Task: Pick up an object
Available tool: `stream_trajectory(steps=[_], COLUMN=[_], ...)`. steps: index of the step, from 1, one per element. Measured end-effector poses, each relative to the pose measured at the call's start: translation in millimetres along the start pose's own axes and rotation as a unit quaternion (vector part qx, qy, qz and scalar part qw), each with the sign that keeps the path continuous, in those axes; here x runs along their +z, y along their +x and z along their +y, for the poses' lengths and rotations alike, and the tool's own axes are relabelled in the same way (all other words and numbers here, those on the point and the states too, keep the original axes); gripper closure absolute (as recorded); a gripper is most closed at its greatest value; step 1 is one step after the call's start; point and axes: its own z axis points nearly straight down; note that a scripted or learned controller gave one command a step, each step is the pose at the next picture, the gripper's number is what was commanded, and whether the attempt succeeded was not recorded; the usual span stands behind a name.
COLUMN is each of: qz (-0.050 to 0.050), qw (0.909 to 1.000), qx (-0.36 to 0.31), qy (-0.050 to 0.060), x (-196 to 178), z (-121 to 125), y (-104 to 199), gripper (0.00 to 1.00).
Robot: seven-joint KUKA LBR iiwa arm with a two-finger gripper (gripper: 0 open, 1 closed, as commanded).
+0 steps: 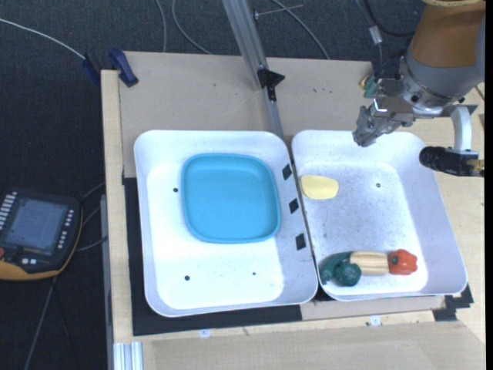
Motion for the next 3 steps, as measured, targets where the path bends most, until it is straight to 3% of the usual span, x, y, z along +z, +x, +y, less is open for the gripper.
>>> stream_trajectory(steps=[3], qz=[0.0], qw=[1.0], qx=[0.0], qy=[0.001], x=[35], z=[-50], y=[141], gripper=[1.0])
